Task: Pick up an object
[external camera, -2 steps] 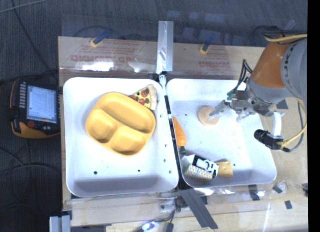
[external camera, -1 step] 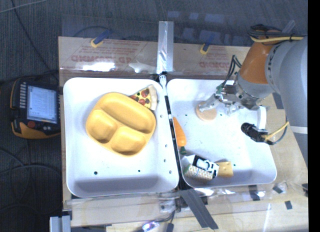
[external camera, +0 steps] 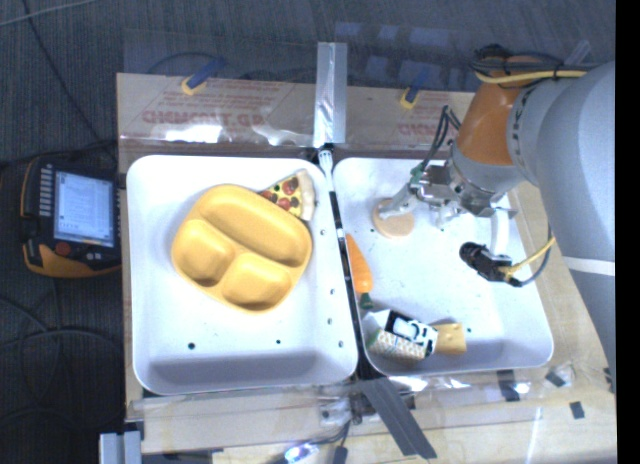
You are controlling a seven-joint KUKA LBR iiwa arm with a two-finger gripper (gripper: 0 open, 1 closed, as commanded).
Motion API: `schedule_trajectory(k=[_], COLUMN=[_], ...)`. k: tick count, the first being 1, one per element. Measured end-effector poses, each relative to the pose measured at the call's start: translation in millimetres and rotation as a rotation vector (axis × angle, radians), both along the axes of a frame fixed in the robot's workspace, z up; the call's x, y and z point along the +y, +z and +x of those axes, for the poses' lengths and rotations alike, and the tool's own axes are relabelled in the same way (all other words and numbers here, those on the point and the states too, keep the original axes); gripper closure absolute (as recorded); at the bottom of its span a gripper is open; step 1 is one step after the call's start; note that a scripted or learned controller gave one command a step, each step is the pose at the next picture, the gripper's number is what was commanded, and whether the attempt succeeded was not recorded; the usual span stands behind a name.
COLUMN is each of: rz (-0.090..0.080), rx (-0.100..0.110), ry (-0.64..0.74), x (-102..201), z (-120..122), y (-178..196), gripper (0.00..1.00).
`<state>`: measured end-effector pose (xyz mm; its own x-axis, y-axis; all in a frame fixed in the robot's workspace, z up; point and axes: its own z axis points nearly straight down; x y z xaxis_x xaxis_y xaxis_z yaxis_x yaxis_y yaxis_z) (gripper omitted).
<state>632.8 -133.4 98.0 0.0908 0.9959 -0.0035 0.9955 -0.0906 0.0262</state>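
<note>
Fingers [external camera: 452, 210]: you have them down in the right bin [external camera: 530, 347], two pale tips apart with nothing between them, so read it as open and empty. The tip on the divider side sits at the edge of the tan disc [external camera: 395, 220], touching or just over it; I can't tell which.

Step, as I judge it: approach or positioning for the grasp, with nothing lifted yet. The tan disc is the likely target and it lies flat on the bin floor. The other tip is well off from the disc towards the arm [external camera: 560, 142]. So your next move calls for centring the fingers over the disc, going down to the floor, closing, then lifting. A flat thing may slip out.

Other candidates, all placed from the tan disc:
- Orange carrot [external camera: 358, 264]: just nearer the camera, against the divider.
- Black-and-white packet [external camera: 408, 330]: well nearer the camera, at the front wall.
- Tan block [external camera: 450, 338]: beside the packet.
- Speckled piece [external camera: 393, 350]: under the packet.
- Pizza slice toy [external camera: 287, 190]: across the divider in the left bin [external camera: 160, 352].
- Yellow sectioned plate [external camera: 243, 245]: across the divider too, beyond the pizza slice toy.

Writing:
- The packet has white marks, too small to read.
- The cardboard [external camera: 230, 107] behind the bins has red print under plastic, which isn't legible.
- The pendant screen [external camera: 82, 207], far beyond the left bin, is lit but unreadable.
</note>
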Motion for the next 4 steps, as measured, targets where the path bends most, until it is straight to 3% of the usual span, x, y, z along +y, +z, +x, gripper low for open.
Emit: schedule_trajectory(k=[1,2,3,4], rz=[0.004,-0.002,-0.001,0.001], rx=[0.029,0.019,0.018,0.018], ry=[-0.027,0.152,0.148,0.148], x=[9.7,16.6,19.5,20.4], z=[3.7,29.7,-2.6,-2.3], y=[81.9,-9.0,-8.3,0.0], gripper=[0.0,0.0,0.0,1.0])
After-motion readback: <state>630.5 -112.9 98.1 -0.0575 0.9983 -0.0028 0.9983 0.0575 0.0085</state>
